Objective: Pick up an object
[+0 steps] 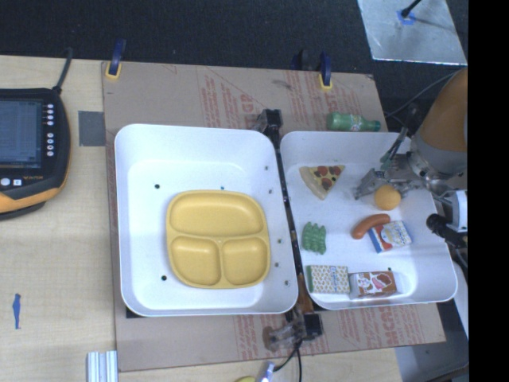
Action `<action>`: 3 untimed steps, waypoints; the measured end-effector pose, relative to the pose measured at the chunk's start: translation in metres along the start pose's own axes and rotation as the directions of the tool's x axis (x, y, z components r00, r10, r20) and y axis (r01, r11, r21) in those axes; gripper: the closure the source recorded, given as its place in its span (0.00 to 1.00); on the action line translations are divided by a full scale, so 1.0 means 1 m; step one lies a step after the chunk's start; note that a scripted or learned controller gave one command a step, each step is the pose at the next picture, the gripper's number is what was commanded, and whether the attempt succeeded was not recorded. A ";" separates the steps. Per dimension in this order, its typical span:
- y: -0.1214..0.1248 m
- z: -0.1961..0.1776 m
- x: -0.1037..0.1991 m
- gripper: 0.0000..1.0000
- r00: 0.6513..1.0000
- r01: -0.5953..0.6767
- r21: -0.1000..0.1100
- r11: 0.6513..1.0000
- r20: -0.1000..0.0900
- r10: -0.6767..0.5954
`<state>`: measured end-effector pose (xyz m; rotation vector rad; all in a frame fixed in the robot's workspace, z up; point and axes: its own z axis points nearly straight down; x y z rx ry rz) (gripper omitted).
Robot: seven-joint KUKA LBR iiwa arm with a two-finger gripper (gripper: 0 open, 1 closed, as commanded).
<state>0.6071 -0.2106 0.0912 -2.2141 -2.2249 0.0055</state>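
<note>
Camera view is showing the gripper sitting low in the right bin, upper right area, fingers spread wide with a small orange ball lying just beside the tips, touching or nearly so, not between them. Nothing is being held. Judging by this, the approach-and-grasp step is in hand, with the ball the likeliest target. A hot dog is lying just below the ball, a pizza slice to its left, so the next move is needing the fingers centred over the ball and closing without nudging it away, as it looks likely to roll.
</note>
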 end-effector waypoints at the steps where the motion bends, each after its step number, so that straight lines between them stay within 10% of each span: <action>1: 0.000 -0.011 -0.001 1.00 1.000 0.002 0.000 1.000 0.001 -0.002; 2: 0.050 -0.098 0.068 1.00 1.000 -0.001 -0.005 1.000 -0.002 0.001; 3: 0.033 -0.101 0.132 1.00 1.000 0.000 -0.001 1.000 -0.001 0.000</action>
